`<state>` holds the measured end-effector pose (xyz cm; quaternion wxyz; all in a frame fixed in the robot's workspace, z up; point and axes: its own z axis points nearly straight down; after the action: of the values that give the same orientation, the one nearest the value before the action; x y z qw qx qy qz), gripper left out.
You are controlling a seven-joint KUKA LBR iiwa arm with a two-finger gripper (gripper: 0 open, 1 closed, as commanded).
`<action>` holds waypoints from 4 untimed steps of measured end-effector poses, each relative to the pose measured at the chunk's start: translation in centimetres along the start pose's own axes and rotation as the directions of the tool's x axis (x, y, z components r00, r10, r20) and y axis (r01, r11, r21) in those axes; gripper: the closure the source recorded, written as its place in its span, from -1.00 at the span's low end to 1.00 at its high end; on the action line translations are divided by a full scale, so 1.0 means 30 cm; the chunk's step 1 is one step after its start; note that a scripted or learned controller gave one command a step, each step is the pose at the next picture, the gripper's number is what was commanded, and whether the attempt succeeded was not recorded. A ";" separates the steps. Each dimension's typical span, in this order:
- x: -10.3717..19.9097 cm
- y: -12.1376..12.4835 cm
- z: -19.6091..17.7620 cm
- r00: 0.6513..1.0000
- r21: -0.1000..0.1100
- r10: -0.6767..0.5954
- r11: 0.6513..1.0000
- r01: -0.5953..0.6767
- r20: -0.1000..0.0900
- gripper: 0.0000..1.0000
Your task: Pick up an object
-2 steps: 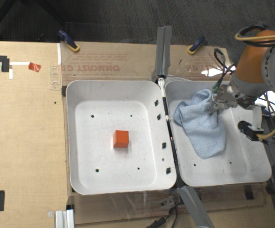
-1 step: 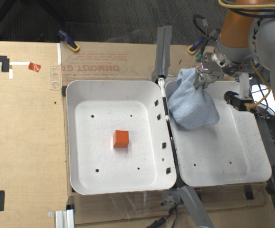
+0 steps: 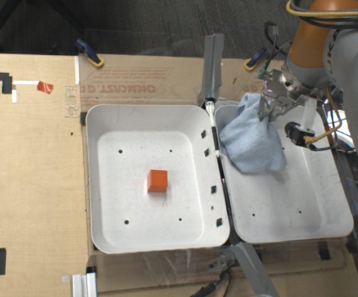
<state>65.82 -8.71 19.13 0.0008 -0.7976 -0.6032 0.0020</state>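
Note:
A light blue cloth [image 3: 251, 140] hangs bunched over the far left corner of the right bin [image 3: 302, 221], drawn up to a peak at its top right. My gripper [image 3: 267, 108] is at that peak, shut on the cloth's upper edge, and the fabric drapes down and to the left from the fingers. An orange cube [image 3: 157, 181] rests on the floor of the left bin [image 3: 104, 228], a little below its middle and well away from the gripper.
A grey divider post [image 3: 213, 67] stands between the bins at the back. Cardboard [image 3: 141, 82] lies behind the left bin and a wooden board [image 3: 24, 178] to its left. Cables [image 3: 308, 138] hang off the wrist over the right bin.

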 end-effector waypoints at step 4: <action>0.127 -0.036 0.002 0.990 0.000 0.138 0.990 -0.138 0.000 1.00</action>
<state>65.82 -4.76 19.06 0.0006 -0.8373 -0.5468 0.0020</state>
